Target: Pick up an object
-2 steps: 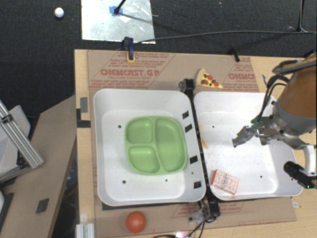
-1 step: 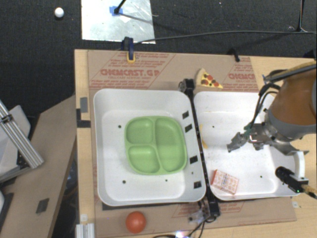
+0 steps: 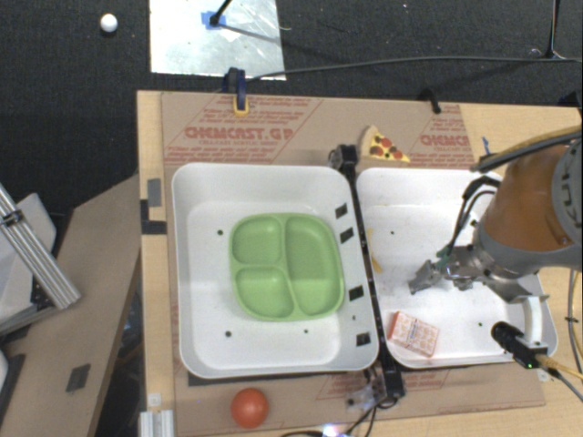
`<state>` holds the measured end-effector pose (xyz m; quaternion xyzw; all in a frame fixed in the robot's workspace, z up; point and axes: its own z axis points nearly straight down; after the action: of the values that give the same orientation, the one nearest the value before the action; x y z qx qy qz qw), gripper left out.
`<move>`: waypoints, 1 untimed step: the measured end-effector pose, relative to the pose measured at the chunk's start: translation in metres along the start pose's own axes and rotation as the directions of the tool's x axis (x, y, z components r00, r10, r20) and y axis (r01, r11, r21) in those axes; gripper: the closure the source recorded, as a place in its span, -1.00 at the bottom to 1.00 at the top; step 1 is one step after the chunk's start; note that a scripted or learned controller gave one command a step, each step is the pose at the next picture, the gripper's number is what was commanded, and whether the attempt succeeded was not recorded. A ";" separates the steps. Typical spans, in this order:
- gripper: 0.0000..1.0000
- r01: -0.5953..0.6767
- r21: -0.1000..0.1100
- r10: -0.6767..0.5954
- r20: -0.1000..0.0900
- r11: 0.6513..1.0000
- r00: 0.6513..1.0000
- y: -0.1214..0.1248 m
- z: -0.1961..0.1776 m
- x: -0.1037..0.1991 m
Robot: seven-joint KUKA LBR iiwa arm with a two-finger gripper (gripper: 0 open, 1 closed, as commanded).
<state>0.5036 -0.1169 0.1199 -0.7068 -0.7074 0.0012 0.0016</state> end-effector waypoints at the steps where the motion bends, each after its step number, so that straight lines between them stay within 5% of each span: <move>1: -1.00 0.000 -0.003 0.000 0.000 1.000 1.000 0.000 0.037 0.000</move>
<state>0.5039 -0.1166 0.0829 -0.7069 -0.7073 0.0000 0.0004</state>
